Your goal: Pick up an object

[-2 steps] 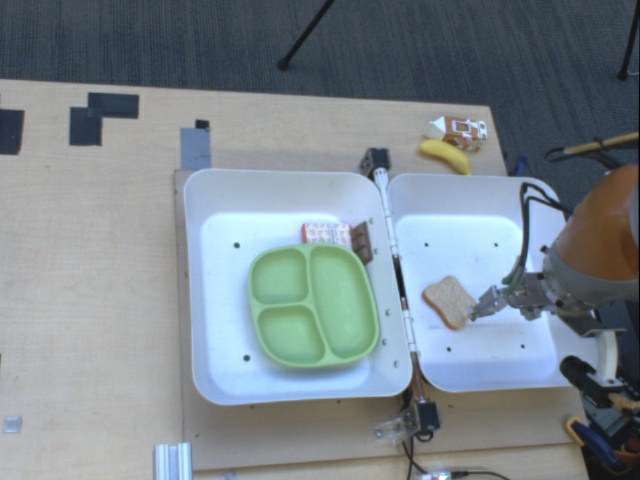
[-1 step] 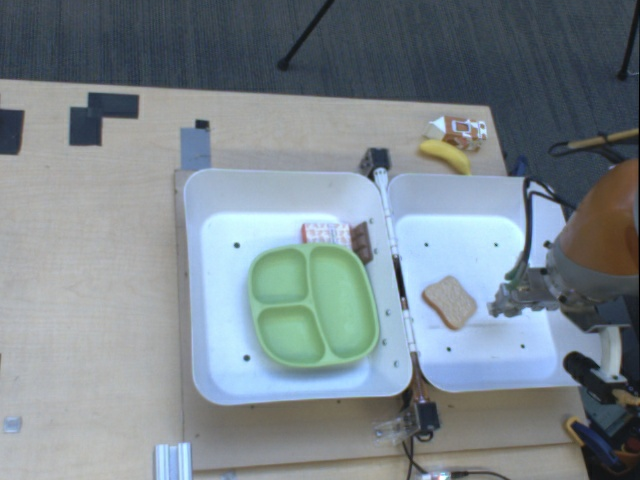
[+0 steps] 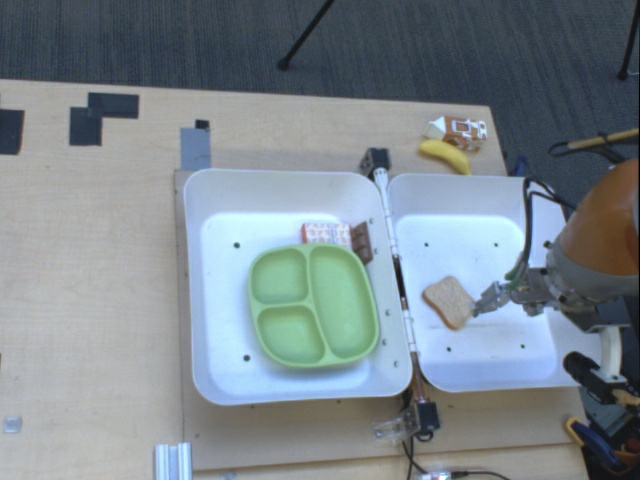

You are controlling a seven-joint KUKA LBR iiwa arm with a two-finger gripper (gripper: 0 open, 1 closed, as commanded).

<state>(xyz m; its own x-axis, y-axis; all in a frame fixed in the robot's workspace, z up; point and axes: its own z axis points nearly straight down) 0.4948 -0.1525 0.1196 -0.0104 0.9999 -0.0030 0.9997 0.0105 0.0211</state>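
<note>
The bench (image 3: 90, 298) is the biggest thing under me, pale wood, and on it sit the two white bins, touching along a middle seam; I place everything else by the right bin (image 3: 500, 363), the one I am working in. My arm (image 3: 600, 243) comes in over that bin's right wall, grey with the orange band showing just above the wrist. The left bin (image 3: 220, 368) lies directly beside the right bin on its left. In it rests a green divided plate (image 3: 315, 308) with three compartments, and just beyond the plate, toward the far wall, a small pink-and-white box (image 3: 325, 233) touches a small brown block (image 3: 361, 241). Beyond the right bin's far wall, out on the bare wood, a banana (image 3: 445, 155) lies with a small carton (image 3: 460, 129) just behind it. Inside the right bin, near its left wall, lies a slice of bread (image 3: 449, 301), flat on the floor. My gripper (image 3: 491, 299) is down at the slice's right edge, but I cannot tell whether my jaws are apart or together, nor whether they touch the bread.
</note>
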